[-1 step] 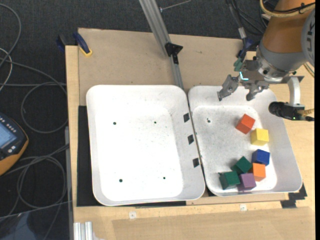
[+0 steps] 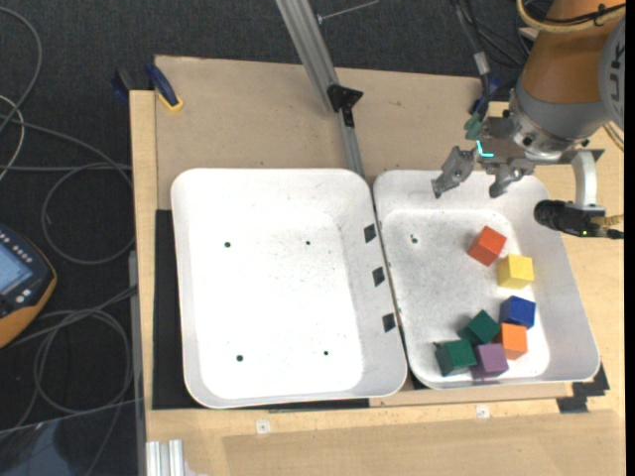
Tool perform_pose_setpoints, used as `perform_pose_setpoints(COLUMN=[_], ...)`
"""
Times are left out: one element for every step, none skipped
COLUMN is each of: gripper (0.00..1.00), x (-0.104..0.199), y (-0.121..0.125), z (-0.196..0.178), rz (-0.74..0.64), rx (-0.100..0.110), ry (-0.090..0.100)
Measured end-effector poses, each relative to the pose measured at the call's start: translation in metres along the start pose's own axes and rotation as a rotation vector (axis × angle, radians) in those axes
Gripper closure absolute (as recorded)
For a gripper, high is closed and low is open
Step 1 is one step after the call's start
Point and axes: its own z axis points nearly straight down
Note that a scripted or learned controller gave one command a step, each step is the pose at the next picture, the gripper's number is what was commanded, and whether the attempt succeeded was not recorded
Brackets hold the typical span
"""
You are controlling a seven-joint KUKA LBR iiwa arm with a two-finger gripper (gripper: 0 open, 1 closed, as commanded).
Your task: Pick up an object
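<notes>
Left shallow white plastic bin (image 2: 198, 266): no blocks. Right shallow white plastic bin (image 2: 422, 276): small red-orange cube (image 2: 487, 246) near centre, others clustered toward 5 o'clock. Cube likely light, rigid, smooth; pinch opposite flat faces. Two-finger gripper (image 2: 473, 178) hovers at bin's 12 o'clock rim, fingers spread, grasping nothing; grey-orange arm enters from 2 o'clock.

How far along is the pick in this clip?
Early stage. Done: the gripper hangs over the far end of the right white bin. In hand: nothing; its fingers are spread with no object between them. Left: descend, for instance on the nearby orange-red cube, then close and lift.
</notes>
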Motion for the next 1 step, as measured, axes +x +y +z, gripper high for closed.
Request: perform_pose_setpoints(gripper=[0.0], x=[-0.0007], y=[0.0035], z=[0.0431], rz=[0.001], rx=[0.005], ry=[0.0])
